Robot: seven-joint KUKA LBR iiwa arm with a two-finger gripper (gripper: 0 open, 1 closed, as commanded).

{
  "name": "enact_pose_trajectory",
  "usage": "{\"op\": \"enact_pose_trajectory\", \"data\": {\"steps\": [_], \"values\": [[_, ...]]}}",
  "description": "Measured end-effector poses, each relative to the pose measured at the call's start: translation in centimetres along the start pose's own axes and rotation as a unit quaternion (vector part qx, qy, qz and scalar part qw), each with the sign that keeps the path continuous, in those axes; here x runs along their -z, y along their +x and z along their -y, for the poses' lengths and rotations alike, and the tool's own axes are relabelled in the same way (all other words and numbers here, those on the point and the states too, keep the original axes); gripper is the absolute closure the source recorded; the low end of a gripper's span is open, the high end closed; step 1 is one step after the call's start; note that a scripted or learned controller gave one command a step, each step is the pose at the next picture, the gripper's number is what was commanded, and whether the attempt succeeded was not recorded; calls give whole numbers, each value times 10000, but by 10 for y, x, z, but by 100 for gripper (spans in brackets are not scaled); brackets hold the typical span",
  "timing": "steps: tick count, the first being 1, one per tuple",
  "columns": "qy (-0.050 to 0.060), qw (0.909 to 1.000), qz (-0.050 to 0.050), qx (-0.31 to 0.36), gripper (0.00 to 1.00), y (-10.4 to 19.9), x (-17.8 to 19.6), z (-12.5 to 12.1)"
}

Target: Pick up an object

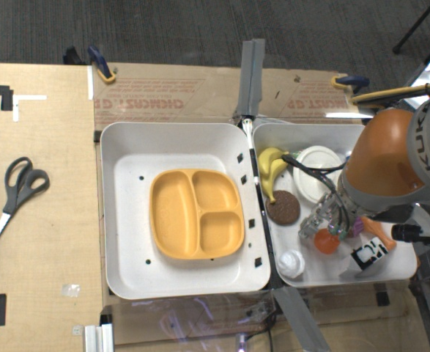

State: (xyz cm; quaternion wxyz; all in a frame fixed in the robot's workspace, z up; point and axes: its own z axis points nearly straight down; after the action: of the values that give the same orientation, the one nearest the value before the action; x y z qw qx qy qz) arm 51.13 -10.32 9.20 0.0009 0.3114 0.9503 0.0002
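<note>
My gripper [324,229] hangs low in the right bin [398,271], under the grey arm with the orange band. Its fingers stand open, one on each side just above a small red-orange ball [327,242]. I cannot tell whether they touch the ball. A brown round disc [282,207] lies just left of the gripper, and a yellow banana [271,169] lies beyond it near the bin's left wall. A white lidded cup [318,169] sits at the back, partly hidden by the arm.
A white cap [291,262] lies at the right bin's front left. An orange piece [379,233] and a black-and-white block [368,254] lie to the gripper's right. The left bin [127,218] holds a yellow divided plate [197,213]. Scissors [13,193] lie on the bench.
</note>
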Motion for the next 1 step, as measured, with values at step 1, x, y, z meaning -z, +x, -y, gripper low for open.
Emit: {"op": "enact_pose_trajectory", "data": {"steps": [1], "values": [[2,9999,11,-156,100,8,146,-14]]}}
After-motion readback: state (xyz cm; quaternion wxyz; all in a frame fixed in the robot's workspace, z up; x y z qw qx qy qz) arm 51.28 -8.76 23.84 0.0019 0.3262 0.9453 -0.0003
